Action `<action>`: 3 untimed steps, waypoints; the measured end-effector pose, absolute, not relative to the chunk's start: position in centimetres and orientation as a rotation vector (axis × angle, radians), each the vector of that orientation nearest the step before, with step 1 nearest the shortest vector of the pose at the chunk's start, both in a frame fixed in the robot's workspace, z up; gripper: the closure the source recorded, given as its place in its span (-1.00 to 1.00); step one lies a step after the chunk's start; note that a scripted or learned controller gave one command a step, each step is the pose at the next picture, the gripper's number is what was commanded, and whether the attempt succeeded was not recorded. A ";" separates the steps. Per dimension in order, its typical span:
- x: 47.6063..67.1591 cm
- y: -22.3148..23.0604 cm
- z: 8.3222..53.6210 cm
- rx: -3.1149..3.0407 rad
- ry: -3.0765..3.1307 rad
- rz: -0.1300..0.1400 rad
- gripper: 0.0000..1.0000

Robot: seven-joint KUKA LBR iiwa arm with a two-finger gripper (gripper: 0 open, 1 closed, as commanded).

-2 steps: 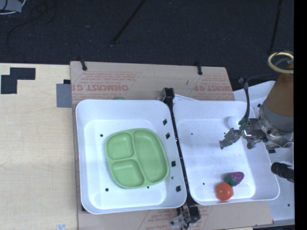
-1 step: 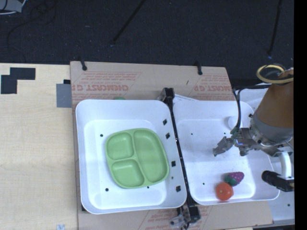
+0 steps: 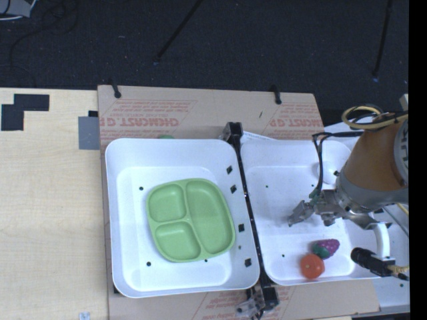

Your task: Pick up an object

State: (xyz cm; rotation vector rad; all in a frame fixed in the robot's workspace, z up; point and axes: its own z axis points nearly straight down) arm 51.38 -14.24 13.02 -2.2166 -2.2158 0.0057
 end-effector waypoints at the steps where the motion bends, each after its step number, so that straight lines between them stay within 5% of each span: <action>1: 51.4 -14.4 14.2 -2.224 -2.211 0.004 1.00; 3: 51.6 -13.8 24.1 -2.221 -2.223 -0.002 1.00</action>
